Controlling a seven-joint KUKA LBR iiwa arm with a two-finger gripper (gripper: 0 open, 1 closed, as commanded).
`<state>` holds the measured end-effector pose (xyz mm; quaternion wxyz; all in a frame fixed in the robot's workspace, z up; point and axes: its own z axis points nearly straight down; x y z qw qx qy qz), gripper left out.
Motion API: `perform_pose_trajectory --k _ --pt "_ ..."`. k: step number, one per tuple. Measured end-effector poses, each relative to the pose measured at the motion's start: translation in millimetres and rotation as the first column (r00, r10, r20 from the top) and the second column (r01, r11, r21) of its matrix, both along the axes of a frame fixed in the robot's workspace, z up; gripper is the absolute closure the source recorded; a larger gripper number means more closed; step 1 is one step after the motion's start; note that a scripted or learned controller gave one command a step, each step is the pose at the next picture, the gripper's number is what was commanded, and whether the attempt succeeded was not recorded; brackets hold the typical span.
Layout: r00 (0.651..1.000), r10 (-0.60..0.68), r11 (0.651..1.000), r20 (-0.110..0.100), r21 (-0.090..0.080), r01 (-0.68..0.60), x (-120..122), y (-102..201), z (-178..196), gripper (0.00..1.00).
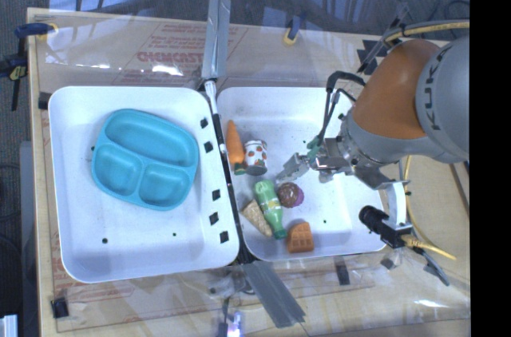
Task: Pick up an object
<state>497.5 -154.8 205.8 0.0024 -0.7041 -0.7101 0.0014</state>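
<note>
My gripper (pixel 308 170) hangs over the middle of the right bin (pixel 351 108), open, with nothing between its fingers. Its left finger (pixel 291 166) is just above and left of a dark maroon ball (pixel 291 195). Beside the ball lies a green bottle (pixel 270 206). An orange carrot (pixel 234 145) lies along the bin's left wall, and a small white can with red spots (pixel 255 156) stands next to it. A tan wedge (pixel 255 217) and an orange block (pixel 300 238) rest near the front wall.
The left bin (pixel 72 247) holds a blue divided plate (pixel 145 158). The grey and orange arm (pixel 399 108) covers the right bin's right side. A black fitting with cables (pixel 383 225) juts out over the front right corner.
</note>
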Motion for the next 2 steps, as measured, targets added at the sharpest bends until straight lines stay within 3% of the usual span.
perform_pose_trajectory --k 1,2 --pt "0.990 0.142 0.990 0.003 -0.001 -0.142 12.3 -9.2 -115.3 0.00" --pt "0.989 0.147 0.989 0.001 -0.001 -0.147 12.6 -9.6 -105.8 1.00"
